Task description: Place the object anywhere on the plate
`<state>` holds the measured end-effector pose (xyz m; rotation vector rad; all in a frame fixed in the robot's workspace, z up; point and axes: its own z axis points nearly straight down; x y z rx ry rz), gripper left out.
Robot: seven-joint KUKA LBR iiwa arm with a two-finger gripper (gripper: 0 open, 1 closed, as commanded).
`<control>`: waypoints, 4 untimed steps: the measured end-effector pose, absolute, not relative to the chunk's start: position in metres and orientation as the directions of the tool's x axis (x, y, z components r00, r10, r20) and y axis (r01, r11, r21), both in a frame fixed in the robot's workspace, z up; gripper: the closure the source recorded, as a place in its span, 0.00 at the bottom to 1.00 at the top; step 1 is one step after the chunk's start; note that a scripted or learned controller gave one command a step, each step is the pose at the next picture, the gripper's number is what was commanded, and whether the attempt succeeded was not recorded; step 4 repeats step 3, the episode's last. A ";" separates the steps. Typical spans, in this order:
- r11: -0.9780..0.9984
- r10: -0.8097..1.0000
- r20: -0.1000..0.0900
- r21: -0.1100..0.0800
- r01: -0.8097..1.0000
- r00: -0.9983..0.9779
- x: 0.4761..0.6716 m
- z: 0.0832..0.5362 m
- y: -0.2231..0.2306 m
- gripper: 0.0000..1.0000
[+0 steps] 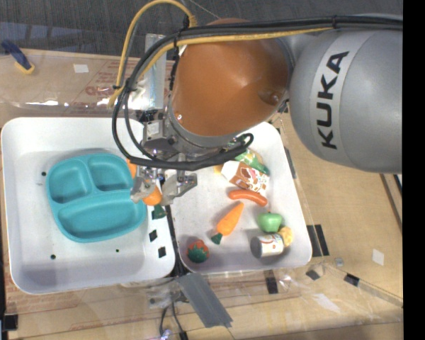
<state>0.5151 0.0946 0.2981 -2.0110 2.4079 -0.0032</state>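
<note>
A teal divided plate (93,195) lies in the left white bin (28,261). My gripper (158,188) hangs over the wall between the two bins, just right of the plate's right edge. An orange object (153,197) shows between its fingers, partly hidden by them, and another bit of orange (132,167) peeks out above the plate's upper right corner. The arm's orange band and grey body cover the top of the right bin.
The right bin (297,250) holds a toy carrot (229,219), a sausage (248,197), a printed packet (249,178), a green item (270,222), a small can (268,246), a yellow piece (286,235) and a red-green ball (197,250). Cables loop above the gripper.
</note>
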 end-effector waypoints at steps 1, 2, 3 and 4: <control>-0.217 -0.976 0.001 -0.005 -0.976 0.217 0.496 0.390 0.075 1.00; -0.361 -0.933 -0.003 0.005 -0.932 0.361 0.512 0.305 0.119 1.00; -0.360 -0.933 -0.001 0.002 -0.933 0.360 0.512 0.307 0.118 0.00; -0.360 -0.933 -0.001 0.002 -0.933 0.360 0.512 0.307 0.118 0.00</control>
